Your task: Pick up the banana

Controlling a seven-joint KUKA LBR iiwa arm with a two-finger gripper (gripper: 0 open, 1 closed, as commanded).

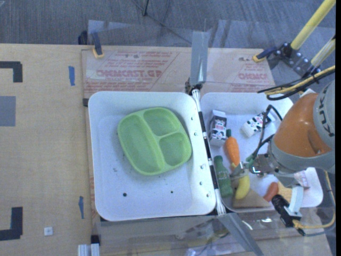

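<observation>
The yellow banana (242, 188) lies near the front edge of the right bin (242, 106), between a green bottle-shaped toy (222, 177) on its left and a small red item (270, 191) on its right. My gripper (247, 169) hangs just above the banana's far end, close to it; the view does not show whether they touch. The grey arm with its orange band (298, 135) reaches in from the right and hides part of the bin's right side.
An orange carrot (232, 150), a small printed carton (218, 126) and a white spotted cow toy (254, 124) lie further back in the right bin. The left bin (106, 159) holds a green divided plate (154, 140). Yellow cables run at the top right.
</observation>
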